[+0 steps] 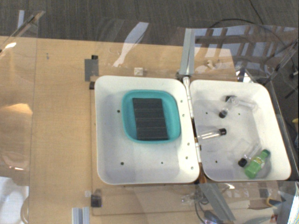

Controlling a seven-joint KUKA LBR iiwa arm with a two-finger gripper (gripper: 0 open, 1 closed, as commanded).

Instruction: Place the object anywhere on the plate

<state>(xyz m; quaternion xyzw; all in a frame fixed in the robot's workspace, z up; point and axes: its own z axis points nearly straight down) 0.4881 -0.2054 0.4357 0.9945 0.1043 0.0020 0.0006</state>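
Green bottle (257,164), far right of teal plate (151,116) in next bin, looks light, slick plastic—grab mid-body; end effector state: can't tell.

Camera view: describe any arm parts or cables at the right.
A grey metal strut lies below the right bin; a thin black cable crosses the dark floor above. I cannot tell whether either belongs to the arm.
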